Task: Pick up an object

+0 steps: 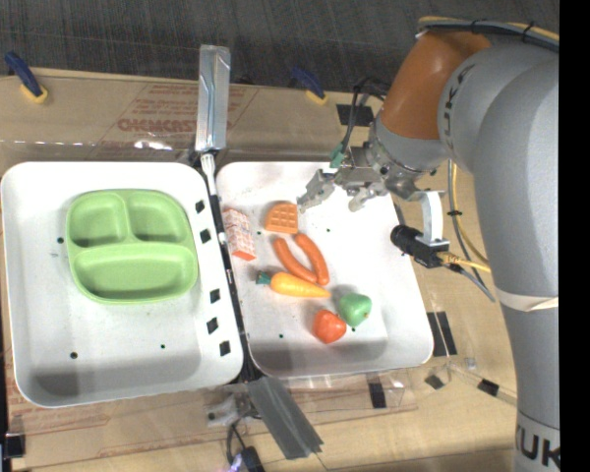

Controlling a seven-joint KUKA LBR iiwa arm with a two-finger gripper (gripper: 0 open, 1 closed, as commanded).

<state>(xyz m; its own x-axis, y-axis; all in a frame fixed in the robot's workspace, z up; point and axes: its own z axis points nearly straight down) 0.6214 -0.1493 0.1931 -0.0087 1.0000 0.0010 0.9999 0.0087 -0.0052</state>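
Toy food lies clustered in the right bin (403, 313), toward its left and middle. There is a small orange waffle square (282, 217) at the far end of the cluster, and just near of it 2 orange sausages (302, 256) lie side by side on a slant. Left of those, close against the bin's left wall, lies a white packet with red print (238, 233). A yellow-orange carrot (293, 285) with a green tip lies across the near ends of the sausages, pointing right. Nearer still, a red strawberry-like piece (328, 326) sits touching a green piece (355, 309) on its right.

The gripper (339, 191) hangs over the far part of the right bin, right of the waffle and apart from it. Its 2 fingers stand spread with a gap between them, and nothing is between them. The grey arm (511, 136) with its orange band (423, 82) comes in from the right, above the bin's far right corner.

The left bin (29, 342) holds a green tray with 3 compartments (133, 244), sitting toward the far middle. A metal divider bar (212, 106) rises at the far end between the 2 bins, and 2 blue clamps (28, 77) grip the cardboard on the far edge of the bench.
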